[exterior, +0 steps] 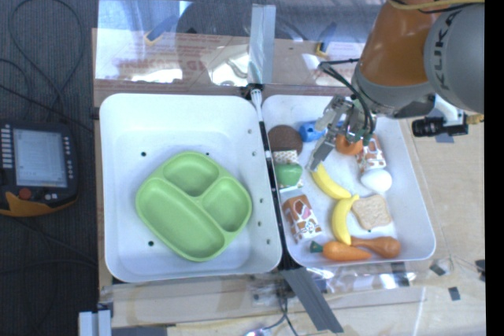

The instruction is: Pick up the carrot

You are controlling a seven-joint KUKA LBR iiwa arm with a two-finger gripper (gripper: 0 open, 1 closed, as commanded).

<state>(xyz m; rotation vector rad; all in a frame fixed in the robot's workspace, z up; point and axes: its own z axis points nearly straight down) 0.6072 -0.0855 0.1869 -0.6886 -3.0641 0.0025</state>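
The arm (425, 35) reaches in from the right, its orange band above the grey wrist, and hangs over the upper part of the right bin (421, 204); its pincer (335, 139) points down and to the left, the fingers spread apart with nothing between them — one long pale finger (317, 155) ends just above the upper banana (328, 182).

The carrot (345, 251) lies near the front wall of the right bin, well apart from the pincer; it rests flat, its green stub toward the left and its orange body running right, touching or nearly touching a brown drumstick-shaped piece (380, 245) beside it.

Around it in the same bin: a second banana (341, 220) standing just above the carrot, a slice of bread (372, 212) to that banana's right, a white egg (376, 182) above the bread, and a small printed carton (302, 217) to the left; near the divider sit a green piece (288, 174) and a dark brown round piece (284, 139); a blue item (309, 131) and a small orange item (347, 143) lie close under the pincer — whether it touches them I cannot tell.

The left bin (126, 130) holds a green sectioned plate (194, 204); a handheld control pendant (38, 168) lies on the floor at far left.
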